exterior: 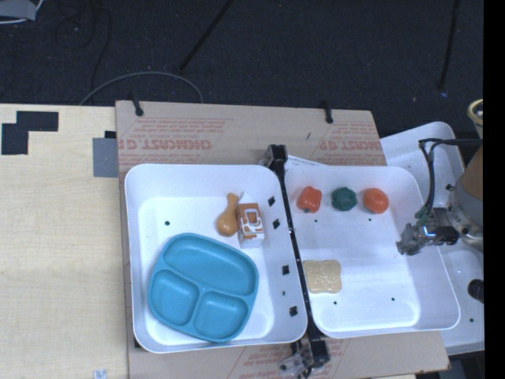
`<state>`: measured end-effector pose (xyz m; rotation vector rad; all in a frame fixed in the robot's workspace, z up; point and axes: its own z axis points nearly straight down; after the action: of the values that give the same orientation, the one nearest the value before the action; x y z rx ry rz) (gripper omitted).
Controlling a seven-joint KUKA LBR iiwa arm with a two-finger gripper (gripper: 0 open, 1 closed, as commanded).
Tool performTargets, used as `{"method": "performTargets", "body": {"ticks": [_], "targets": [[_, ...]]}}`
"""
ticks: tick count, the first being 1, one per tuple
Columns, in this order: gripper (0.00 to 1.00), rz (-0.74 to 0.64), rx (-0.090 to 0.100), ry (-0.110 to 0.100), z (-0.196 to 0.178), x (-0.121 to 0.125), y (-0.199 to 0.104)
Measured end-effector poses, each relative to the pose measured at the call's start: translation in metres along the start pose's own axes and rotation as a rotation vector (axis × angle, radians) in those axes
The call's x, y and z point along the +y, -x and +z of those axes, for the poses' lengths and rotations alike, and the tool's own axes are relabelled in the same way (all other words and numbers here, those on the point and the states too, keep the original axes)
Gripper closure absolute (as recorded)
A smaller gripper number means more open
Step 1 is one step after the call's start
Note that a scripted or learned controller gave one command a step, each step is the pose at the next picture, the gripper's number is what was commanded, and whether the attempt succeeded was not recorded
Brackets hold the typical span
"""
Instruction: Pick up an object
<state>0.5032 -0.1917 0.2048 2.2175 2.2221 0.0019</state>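
Two white bins sit side by side on the counter. The left bin (150, 204) holds a blue divided plate (203, 287), with a tan toy drumstick (229, 215) and a small orange-and-white carton (251, 223) just beside each other above it. The right bin (394, 306) holds an orange pepper (309, 200), a green ball (344, 199) and an orange ball (375, 200) in a row near its far wall, and a pale biscuit (323, 275) near the divider. The gripper (414, 239) hangs at the right bin's right edge, well apart from all of them; whether its jaws are open or closed, I cannot tell.
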Motion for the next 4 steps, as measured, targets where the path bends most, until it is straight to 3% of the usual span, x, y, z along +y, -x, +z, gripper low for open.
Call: {"method": "performTargets", "body": {"ticks": [1,2,4], "targets": [[1.0,0.0,0.002,-0.004,0.0,0.0,0.0],[1.0,-0.002,0.003,-0.005,0.007,0.011,-0.05],[1.0,-0.002,0.002,-0.004,-0.017,0.019,-0.16]]}}
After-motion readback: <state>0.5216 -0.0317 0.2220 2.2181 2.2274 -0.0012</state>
